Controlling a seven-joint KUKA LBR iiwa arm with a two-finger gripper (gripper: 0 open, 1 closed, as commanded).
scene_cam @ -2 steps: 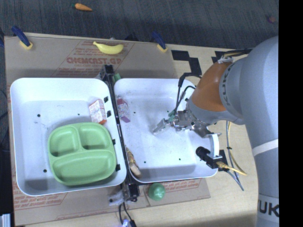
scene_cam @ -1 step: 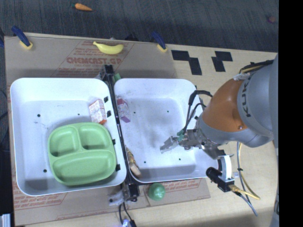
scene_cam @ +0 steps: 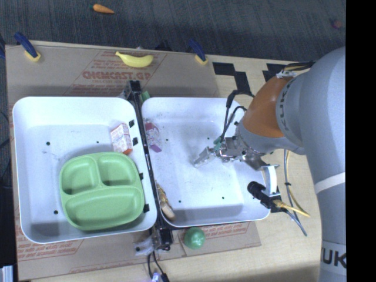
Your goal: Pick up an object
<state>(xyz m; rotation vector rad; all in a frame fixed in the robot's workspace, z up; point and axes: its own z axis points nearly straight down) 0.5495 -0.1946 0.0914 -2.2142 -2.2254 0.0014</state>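
The gripper (scene_cam: 202,156) hangs low over the middle of the right bin (scene_cam: 182,107), its fingers pointing left; whether they are apart or together cannot be told, and nothing shows between them. The nearest thing to pick is one small purple-and-white packet (scene_cam: 153,136), lying at the right bin's left wall, to the left of the gripper and a little farther back, apart from it. One tan object (scene_cam: 164,204) lies in that bin's near-left corner. The left bin (scene_cam: 35,116) holds one green divided tray (scene_cam: 103,190) and one small red-and-white carton (scene_cam: 121,137) (just beyond the tray's far edge). Outside the bins lie one yellow banana (scene_cam: 135,58) and one green ball (scene_cam: 194,237).
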